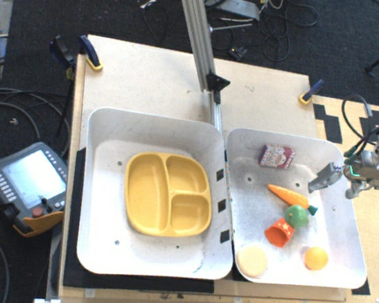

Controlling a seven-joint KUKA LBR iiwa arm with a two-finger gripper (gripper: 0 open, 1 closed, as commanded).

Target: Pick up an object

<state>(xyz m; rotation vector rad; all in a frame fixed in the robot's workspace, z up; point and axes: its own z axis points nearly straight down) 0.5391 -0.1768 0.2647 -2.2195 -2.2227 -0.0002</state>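
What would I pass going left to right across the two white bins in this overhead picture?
Yellow divided plate → round cream-coloured piece → pink carton → yellow ball-shaped piece → the robot's pincer. The carrot, green piece and orange cup bunch together, so I left them out.

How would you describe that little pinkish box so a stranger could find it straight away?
Start at the right bin, the one next to the bin holding the yellow divided plate. Look to its far end, away from the cluster of carrot, green ball and red cup. The pink carton lies there alone, the only boxy, printed item among rounded toy foods.
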